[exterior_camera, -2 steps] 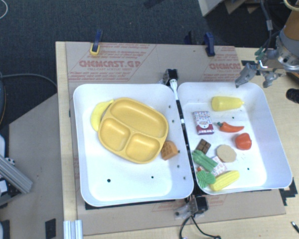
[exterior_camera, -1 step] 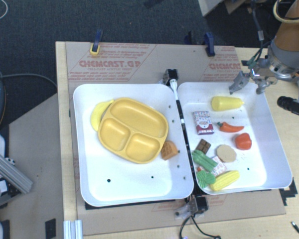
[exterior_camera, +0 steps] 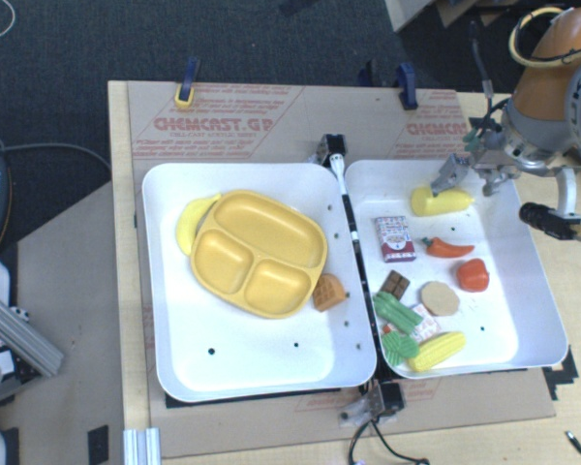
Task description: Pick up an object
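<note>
My gripper (exterior_camera: 469, 178) hangs over the far part of the right bin (exterior_camera: 533, 289), below the grey wrist and orange band. Its two fingers stand apart, open, with nothing between them. Just below and left of the fingertips a yellow banana-like piece (exterior_camera: 441, 201) lies on the bin floor. Further down the same bin are a red and white carton (exterior_camera: 394, 237), a red chili (exterior_camera: 450, 249), a red tomato (exterior_camera: 473, 275), a beige round (exterior_camera: 440, 299), a brown block (exterior_camera: 395, 284), a green piece (exterior_camera: 397, 313) and a corn cob (exterior_camera: 436, 351).
The left bin (exterior_camera: 174, 337) holds a yellow divided plate (exterior_camera: 259, 252), a yellow disc (exterior_camera: 187, 223) partly under it, and a brown pastry (exterior_camera: 329, 292) by the divider. Blue clamps (exterior_camera: 405, 85) grip the cardboard's far edge. A black part (exterior_camera: 547, 219) juts over the right rim.
</note>
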`<state>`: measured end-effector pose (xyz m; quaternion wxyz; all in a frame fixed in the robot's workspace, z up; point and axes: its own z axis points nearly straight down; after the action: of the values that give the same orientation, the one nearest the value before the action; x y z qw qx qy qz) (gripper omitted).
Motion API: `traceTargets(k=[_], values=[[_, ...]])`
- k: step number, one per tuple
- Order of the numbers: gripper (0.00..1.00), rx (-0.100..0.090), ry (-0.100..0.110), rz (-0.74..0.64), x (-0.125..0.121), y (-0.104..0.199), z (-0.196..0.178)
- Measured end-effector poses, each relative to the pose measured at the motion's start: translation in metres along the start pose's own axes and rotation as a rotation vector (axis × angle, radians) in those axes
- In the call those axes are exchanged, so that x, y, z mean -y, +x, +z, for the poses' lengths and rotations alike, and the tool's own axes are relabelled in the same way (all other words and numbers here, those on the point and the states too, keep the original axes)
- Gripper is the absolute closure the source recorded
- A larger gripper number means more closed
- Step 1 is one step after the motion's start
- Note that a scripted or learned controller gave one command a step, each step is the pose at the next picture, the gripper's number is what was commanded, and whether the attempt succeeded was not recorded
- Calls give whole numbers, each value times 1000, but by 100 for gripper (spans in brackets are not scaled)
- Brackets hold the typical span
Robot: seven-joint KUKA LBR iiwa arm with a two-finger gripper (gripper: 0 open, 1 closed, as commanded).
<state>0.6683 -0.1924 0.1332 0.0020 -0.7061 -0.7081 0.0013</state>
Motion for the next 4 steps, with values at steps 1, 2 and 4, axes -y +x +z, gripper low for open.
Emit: traceTargets(k=[1, 2, 4], values=[[0, 7, -30, 0, -8, -1, 21], [100, 6, -34, 0, -9, 0, 12], [100, 4, -12, 2, -19, 0, -96]])
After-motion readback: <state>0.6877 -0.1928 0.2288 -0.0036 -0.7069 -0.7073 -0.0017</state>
